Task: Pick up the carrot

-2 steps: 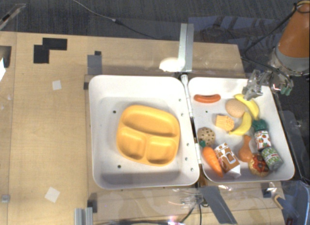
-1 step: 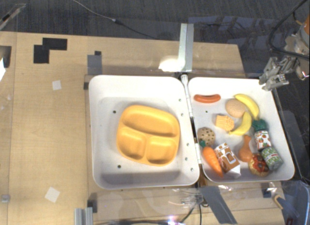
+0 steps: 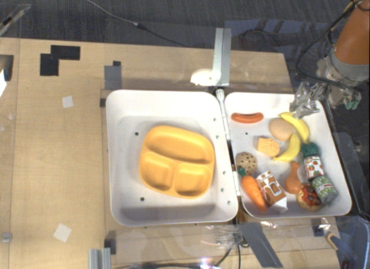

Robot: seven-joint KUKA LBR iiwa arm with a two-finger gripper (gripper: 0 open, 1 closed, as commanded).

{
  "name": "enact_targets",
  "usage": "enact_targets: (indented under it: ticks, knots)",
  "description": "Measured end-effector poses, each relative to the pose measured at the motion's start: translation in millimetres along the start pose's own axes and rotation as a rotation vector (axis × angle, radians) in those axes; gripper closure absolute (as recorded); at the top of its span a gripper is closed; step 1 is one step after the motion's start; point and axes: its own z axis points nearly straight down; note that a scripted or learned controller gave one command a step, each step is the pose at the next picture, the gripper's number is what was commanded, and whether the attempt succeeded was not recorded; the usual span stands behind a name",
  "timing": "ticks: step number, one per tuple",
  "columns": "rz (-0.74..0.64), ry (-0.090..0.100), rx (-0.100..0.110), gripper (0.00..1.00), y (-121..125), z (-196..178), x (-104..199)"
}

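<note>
The job has not really begun. The carrot [image 3: 252, 191] lies in the right bin [image 3: 338, 146], down by the near-left corner, close to the wall between the two bins. Its thick end points up toward a round cookie [image 3: 246, 161], and its thin end points toward the front edge. A little milk carton [image 3: 272, 188] sits just beside it on the right, touching or almost touching.

The claw [image 3: 304, 101] is far from the carrot. It hangs over the back right corner of that same bin, near the top of the banana [image 3: 293, 135]. Nothing is held in it. I cannot tell if it is apart or together, because it looks small and blurry.

Other toy food fills the bin too: a sausage [image 3: 247, 117] near the back, a potato [image 3: 280, 129] and a cracker [image 3: 268, 146] in the middle. The left bin [image 3: 124, 146] holds a yellow plate [image 3: 175, 161] with sections.

So what is left? Almost all of it. I think the claw must cross the bin to the near-left corner, come down over the carrot, squeeze it and lift. The carton so close by could get in the way.
</note>
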Motion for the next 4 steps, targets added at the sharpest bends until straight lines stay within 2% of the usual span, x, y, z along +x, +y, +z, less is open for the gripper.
enact_targets:
  ticks: [1,2,3,4]
  knots:
    - [-0.341,-0.015,0.011,1.0,-1.4,-122.9,-2.3]
    - [-0.644,-0.005,0.004,1.0,-0.9,-63.2,-1.0]
    - [-0.454,-0.003,0.002,1.0,-0.7,25.9,-0.5]
    - [-0.835,-0.01,0.011,1.0,-2.1,-41.0,-2.2]
